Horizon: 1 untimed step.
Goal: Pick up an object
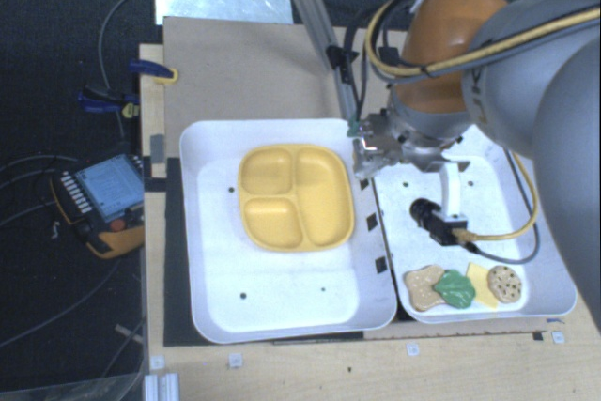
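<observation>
Grey with an orange band, the arm [488,42] fills the upper right, above two white bins: the left bin [282,296] holds a yellow divided plate [296,197], the right bin [488,200] a touching cluster of toy food at lower right, a tan slice [423,286], green piece [457,288], yellow wedge [479,274] and cookie [505,283]. A good pick likely means choosing one outer piece, centring over it and descending straight, so neighbours are not nudged. The gripper [368,155] hangs at centre frame over the rim between the bins, beside the plate's right edge, nothing visibly in it; its opening cannot be told.
</observation>
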Motion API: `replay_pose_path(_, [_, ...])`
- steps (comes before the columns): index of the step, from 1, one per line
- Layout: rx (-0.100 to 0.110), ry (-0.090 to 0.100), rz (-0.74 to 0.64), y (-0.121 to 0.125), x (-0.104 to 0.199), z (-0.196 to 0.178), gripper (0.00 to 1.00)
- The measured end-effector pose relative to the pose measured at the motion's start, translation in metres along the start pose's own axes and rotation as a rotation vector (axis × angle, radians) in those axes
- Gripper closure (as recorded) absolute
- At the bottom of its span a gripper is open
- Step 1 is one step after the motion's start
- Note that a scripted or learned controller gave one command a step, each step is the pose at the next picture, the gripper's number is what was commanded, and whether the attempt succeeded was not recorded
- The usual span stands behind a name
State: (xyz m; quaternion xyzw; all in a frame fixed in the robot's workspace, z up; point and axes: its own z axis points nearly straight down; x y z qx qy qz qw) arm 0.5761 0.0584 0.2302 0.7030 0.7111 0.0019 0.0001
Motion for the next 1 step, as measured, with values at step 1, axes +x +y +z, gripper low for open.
replay_pose_path(1, [0.001, 0.0, 0.001, -0.0008, 0.0501, -0.0051, 1.0])
